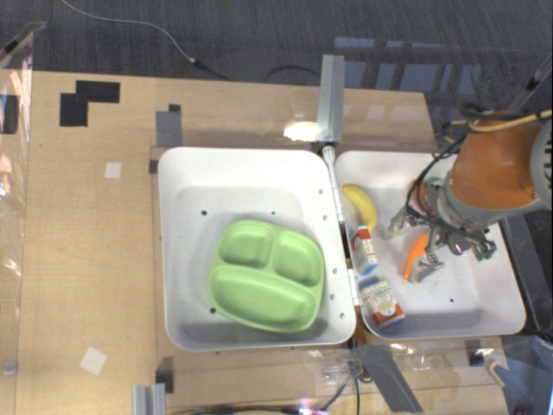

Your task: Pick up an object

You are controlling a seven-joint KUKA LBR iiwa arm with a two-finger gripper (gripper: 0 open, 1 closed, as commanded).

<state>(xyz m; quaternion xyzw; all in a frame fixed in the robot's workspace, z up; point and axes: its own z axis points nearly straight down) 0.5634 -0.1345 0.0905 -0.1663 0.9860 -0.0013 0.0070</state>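
Observation:
My gripper (414,247) hangs low over the middle of the right bin (497,314), below the orange band of the arm (492,167). Its two metal fingers (400,225) stand apart, so it is open. A small orange carrot-like piece (416,256) lies on the bin floor in the gap between them; I cannot tell whether either finger touches it. A yellow banana (360,206) lies at the bin's left, beside the divider. Below it are a small white and red bottle (365,251) and a juice carton (381,302).
The left bin (186,188) holds a green divided plate (266,275). A metal post (331,98) stands behind the wall between the bins. The wooden bench (78,249) stretches out to the left.

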